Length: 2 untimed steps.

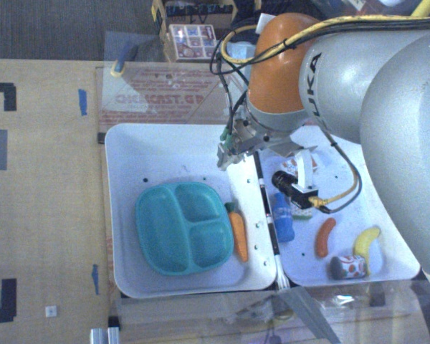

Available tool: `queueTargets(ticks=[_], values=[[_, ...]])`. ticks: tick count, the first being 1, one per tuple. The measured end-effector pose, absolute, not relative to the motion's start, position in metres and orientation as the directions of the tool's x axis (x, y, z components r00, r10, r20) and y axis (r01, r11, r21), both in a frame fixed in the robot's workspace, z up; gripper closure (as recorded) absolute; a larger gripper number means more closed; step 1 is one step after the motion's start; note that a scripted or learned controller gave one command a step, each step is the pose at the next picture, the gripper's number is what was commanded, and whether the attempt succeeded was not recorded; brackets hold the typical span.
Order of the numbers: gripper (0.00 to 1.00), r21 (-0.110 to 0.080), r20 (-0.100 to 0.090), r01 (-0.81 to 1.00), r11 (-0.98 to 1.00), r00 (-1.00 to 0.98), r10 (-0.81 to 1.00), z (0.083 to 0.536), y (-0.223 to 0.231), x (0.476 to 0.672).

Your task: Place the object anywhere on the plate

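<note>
The jaws [228, 156] hang above the inner edge of the left bin [122, 149]; whether they are spread or pressed together cannot be told. Nothing shows between them. The carrot [238, 236] lies below them, just beside the teal plate [183, 226], against the bin's wall. That wall could block one jaw and nudge the carrot away, so a grasp may slip.
</note>
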<state>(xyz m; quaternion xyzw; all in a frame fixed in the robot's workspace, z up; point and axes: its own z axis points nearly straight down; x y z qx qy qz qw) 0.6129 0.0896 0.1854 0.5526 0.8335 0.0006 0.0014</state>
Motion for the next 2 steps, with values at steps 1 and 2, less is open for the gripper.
queueTargets(ticks=[1, 2], values=[[1.0, 0.002, -0.001, 0.979, 0.202, -0.202, 0.979, 0.213, 0.148, 0.581], [1.0, -0.003, 0.0, 0.955, 0.296, -0.296, 0.955, 0.188, 0.167, 0.53]])
